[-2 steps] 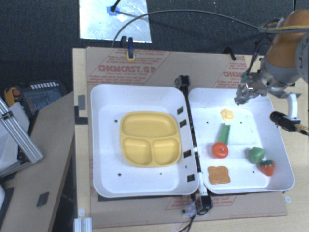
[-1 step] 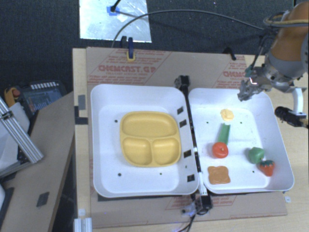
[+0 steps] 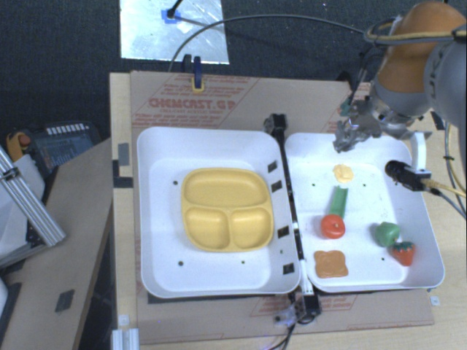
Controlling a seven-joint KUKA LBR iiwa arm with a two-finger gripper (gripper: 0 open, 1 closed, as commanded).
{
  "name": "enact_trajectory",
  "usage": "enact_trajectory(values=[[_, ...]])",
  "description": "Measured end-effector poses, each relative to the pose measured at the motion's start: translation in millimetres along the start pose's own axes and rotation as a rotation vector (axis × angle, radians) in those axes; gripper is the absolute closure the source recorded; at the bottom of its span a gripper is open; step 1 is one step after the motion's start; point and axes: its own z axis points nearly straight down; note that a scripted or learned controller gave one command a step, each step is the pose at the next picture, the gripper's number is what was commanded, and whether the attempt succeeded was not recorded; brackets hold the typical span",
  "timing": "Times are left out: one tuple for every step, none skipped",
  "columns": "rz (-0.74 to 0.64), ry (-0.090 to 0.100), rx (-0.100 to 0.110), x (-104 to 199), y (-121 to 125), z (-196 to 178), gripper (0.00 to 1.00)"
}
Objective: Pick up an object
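The right bin [image 3: 408, 217] holds several toy foods: a small yellow piece [image 3: 343, 172], a green stick [image 3: 338, 199], a red tomato [image 3: 333, 227], an orange toast slice [image 3: 330, 264], a green vegetable [image 3: 387, 232] and a red strawberry [image 3: 403, 253]. My gripper [image 3: 346, 138] hangs over the back of that bin, a little behind and above the yellow piece. Nothing shows between its fingers.
The left bin [image 3: 157, 195] carries a yellow divided tray [image 3: 226, 208]. A black divider [image 3: 286, 195] runs between the bins. Cables arc over the back of the bench, and a black fitting [image 3: 403, 173] sits at the right bin's far right side.
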Motion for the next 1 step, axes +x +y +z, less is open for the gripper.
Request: enact_trajectory(values=[[-0.002, 0.001, 0.000, 56.4, -1.1, -12.4, 1.00]])
